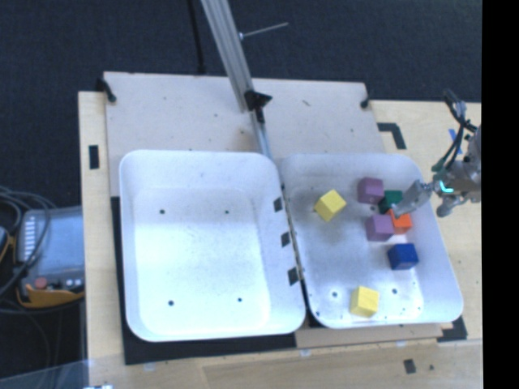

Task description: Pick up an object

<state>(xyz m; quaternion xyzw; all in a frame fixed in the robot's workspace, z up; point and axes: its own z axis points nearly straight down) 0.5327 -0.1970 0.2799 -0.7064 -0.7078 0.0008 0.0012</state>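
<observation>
The right bin (324, 177) holds several small blocks. A yellow cube (330, 205) lies near its middle and another yellow cube (365, 301) near the front rim. Clustered at the right are a purple cube (371, 190), a green block (392, 198), an orange block (401, 220), a second purple cube (379, 227) and a blue cube (402, 255). My gripper (427, 203) hangs over the bin's right rim, open, with nothing between its fingers. Its left finger (412, 194) is close beside the green and orange blocks.
The left bin (203, 164) sits beside the right one, with a divider strip between them. A metal rail (231, 47) slants in from the top to the bins' back edge. A grey device with cables (49, 254) sits left of the bench.
</observation>
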